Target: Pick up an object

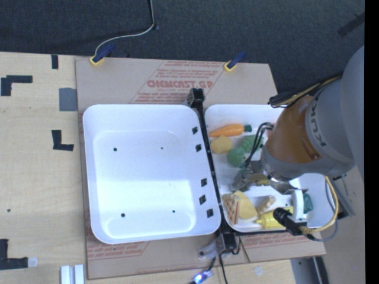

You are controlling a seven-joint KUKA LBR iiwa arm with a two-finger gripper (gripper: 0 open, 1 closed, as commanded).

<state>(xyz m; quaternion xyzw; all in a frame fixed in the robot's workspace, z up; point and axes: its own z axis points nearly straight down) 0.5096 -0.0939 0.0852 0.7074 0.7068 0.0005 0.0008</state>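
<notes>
Broadly, the counter (35, 176) is seen as a pale wooden surface with a brown cardboard sheet (172, 81) laid on it, and on that sheet two shallow white bins are set side by side. The left bin (142, 176) is the larger area of bare white, marked by four small dark dots on its floor. The right bin (237, 112) is partly covered by the arm (308, 129), which is reached in from the right, grey with an orange band above the wrist. The claw (247, 179) is lowered into the middle of the right bin, among the objects; whether it is released or clenched cannot be told, and nothing can be made out between its tips. An orange carrot (228, 131) is laid across the far part of the right bin, with a small yellow piece (220, 145) just near of it and a green lump (239, 156) beside that, close to the claw. At the near edge of the bin a tan wedge (238, 206) is found, and a yellow object (269, 220) is set to its right. Two blue-and-yellow clamps (102, 52) are fixed at the far edge of the cardboard.
</notes>
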